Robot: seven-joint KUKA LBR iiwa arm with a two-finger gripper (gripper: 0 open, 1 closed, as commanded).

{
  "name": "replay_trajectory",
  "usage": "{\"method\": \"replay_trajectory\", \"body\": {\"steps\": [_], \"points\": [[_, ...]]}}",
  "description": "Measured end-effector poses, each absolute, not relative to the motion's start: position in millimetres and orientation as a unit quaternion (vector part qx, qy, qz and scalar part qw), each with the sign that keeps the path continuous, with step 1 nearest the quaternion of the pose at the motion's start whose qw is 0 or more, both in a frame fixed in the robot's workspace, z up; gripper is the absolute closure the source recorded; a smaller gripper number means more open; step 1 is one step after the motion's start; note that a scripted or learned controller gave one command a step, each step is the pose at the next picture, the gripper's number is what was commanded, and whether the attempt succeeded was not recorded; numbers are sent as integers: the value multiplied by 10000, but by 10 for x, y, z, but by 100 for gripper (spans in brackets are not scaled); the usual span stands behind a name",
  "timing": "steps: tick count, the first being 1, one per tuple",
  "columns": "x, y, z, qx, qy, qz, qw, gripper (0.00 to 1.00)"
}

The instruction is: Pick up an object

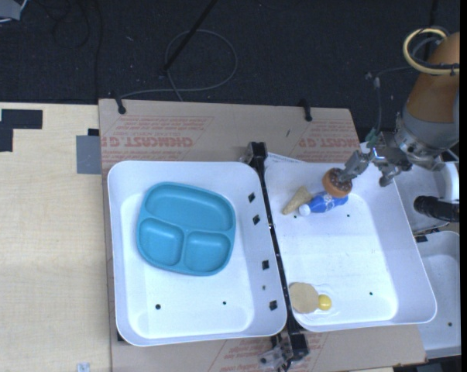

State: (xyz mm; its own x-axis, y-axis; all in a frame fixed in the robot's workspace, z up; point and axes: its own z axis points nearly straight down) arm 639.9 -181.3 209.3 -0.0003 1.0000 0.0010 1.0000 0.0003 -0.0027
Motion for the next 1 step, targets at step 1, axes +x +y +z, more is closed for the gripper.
{"method": "replay_trajectory", "body": {"steps": [1], "points": [[6360, -1740, 1465, -7064, -7078, 23, 37, 0]]}}
